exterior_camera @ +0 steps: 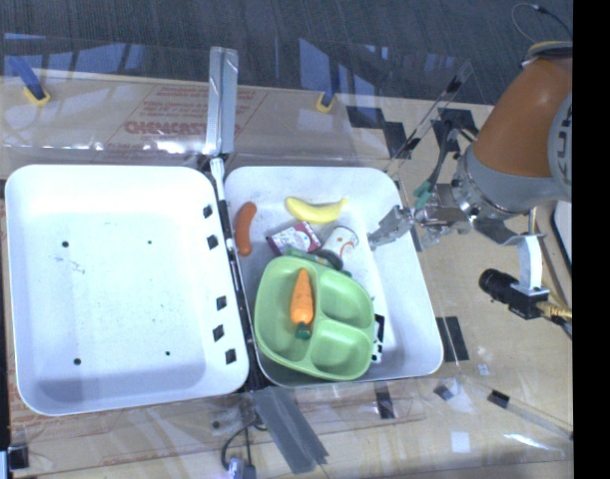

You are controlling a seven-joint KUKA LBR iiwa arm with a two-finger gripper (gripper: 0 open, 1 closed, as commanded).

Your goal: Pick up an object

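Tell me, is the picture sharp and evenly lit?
Camera view: even, soft light; the green divided plate and orange carrot are sharp; the clear plastic sheeting behind the bins shows pale glare; the two-finger gripper looks slightly soft.

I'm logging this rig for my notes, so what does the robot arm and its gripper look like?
The arm has a rounded orange band above a grey wrist section. Its gripper is a small grey metal piece over the right bin's edge, with thin dark cables running around the wrist.

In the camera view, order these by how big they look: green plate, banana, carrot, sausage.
1. green plate
2. banana
3. carrot and sausage: too alike to rank
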